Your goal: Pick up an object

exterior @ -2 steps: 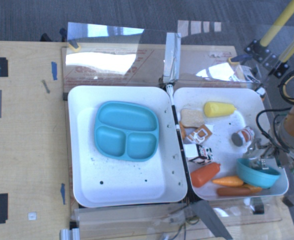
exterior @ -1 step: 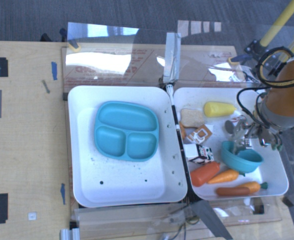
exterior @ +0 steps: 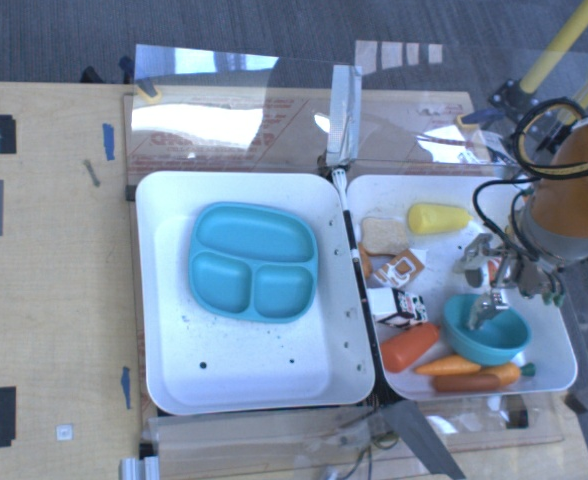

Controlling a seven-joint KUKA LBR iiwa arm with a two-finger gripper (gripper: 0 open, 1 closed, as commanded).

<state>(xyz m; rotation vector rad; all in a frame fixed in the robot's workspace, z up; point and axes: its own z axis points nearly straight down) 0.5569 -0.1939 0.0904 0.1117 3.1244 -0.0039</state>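
Observation:
The right bin (exterior: 566,360) holds several toy foods. A blue bowl (exterior: 494,343) sits near its front right. My gripper (exterior: 486,303) hangs right over the bowl's back rim, its tip reaching down into the bowl. A yellow lemon-like piece (exterior: 437,217) lies at the back, with a tan bread slice (exterior: 384,234) to its left. Two small cartons (exterior: 402,268) (exterior: 398,306) lie along the bin's left side. A red-orange pepper (exterior: 408,347) and an orange carrot (exterior: 452,365) rest against the bowl's left and front.
The left bin (exterior: 164,298) holds a blue divided plate (exterior: 254,261). A divider wall (exterior: 359,288) separates the two bins. The arm's orange band (exterior: 574,193) and black cables (exterior: 494,203) hang over the right bin's back right corner.

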